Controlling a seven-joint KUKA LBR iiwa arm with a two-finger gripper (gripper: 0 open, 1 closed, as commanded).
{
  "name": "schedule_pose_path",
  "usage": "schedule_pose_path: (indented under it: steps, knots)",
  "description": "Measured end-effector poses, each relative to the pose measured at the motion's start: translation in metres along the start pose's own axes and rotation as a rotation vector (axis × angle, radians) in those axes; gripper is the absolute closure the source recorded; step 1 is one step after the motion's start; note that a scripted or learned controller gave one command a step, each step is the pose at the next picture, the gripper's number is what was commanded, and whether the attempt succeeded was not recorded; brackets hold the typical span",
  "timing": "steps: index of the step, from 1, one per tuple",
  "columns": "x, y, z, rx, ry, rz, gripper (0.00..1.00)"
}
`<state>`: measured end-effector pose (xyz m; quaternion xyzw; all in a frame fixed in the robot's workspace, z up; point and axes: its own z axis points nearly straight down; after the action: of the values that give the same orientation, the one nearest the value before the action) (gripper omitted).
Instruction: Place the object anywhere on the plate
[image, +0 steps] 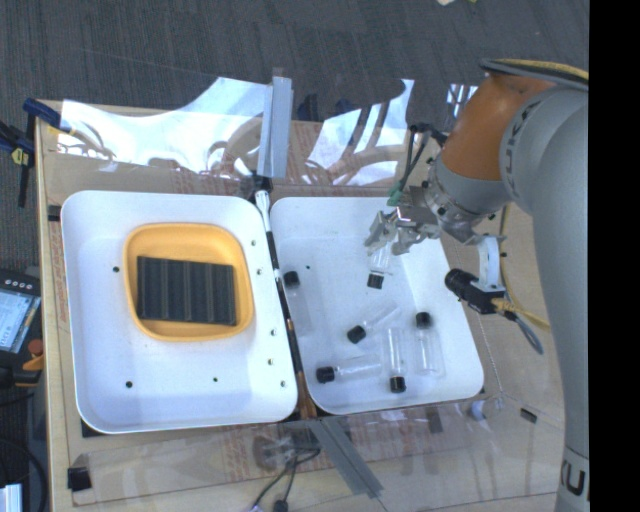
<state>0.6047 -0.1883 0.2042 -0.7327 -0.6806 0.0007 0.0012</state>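
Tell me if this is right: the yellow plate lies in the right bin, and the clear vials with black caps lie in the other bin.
Not quite. The camera view shows the yellow plate in the left bin, not the right one. The clear vials with black caps lie in the other bin, the right bin.

No text, label or number can be read. The small device (15, 318) at the bench's left edge has a lit screen, but its characters are too small and blurred to make out.
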Motion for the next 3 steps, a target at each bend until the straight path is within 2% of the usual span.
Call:
schedule_pose_path:
  steps: [1, 2, 3]
  knots:
    - [0.000, 0.000, 0.000, 0.000, 0.000, 0.000, 0.00]
    - [0.023, -0.008, 0.013, 0.002, 0.000, -0.361, 0.00]
    - [0.063, -0.019, -0.002, 0.002, 0.001, -0.569, 0.00]
